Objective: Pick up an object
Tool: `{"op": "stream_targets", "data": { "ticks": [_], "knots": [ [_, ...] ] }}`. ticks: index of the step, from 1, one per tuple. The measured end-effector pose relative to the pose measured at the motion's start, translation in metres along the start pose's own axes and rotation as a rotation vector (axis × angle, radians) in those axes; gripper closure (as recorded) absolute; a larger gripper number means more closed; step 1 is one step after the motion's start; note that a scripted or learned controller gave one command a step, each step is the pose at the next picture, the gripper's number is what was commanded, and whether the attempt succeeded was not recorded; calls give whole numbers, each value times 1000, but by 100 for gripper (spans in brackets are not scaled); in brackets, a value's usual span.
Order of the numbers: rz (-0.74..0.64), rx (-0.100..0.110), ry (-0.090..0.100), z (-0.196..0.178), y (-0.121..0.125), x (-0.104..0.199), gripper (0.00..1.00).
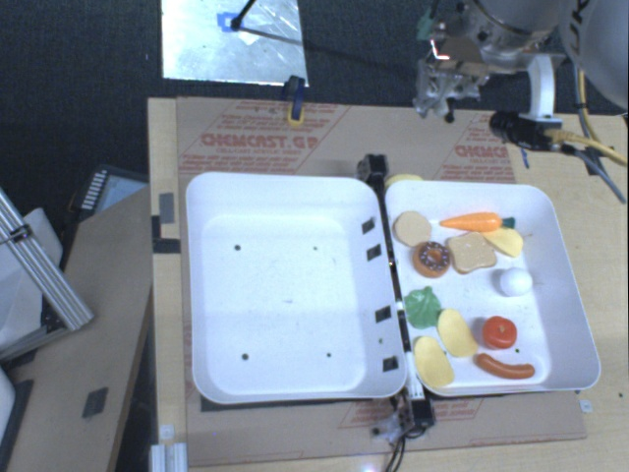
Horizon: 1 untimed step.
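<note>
Closest to me, at the near edge of the right bin [565, 254], I see a sausage [505, 367] lying flat, with a red tomato [499, 332] just behind it and two yellow potato-like pieces [444, 347] to its left, one near the bin's corner and one a little farther in. A green leafy piece [424, 306] sits against the divider side, touching the edge where the two bins meet. Farther in I see a white egg [513, 282], a slice of bread [473, 254], a chocolate doughnut [431, 258] just beside it, a round tan biscuit [412, 228], and an orange carrot [476, 221] with a yellow piece [508, 241] near its leafy end. The left bin [285, 283] shows only its white floor with a few dark dots. The gripper [435, 101] hangs above the cardboard beyond the far rim of the right bin, well apart from all the food; nothing is between its fingers, but from this slant I cannot tell whether they are spread or closed. The arm [516, 13] enters from the top right.
</note>
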<state>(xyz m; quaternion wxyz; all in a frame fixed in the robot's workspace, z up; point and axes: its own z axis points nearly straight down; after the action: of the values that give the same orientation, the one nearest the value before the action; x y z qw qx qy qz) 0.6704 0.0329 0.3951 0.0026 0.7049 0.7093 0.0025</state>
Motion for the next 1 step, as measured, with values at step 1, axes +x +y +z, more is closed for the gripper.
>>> {"op": "stream_targets", "data": {
  "ticks": [1],
  "knots": [
    [0, 7, 1, 2, -45, 15, 100]
  ]
}}
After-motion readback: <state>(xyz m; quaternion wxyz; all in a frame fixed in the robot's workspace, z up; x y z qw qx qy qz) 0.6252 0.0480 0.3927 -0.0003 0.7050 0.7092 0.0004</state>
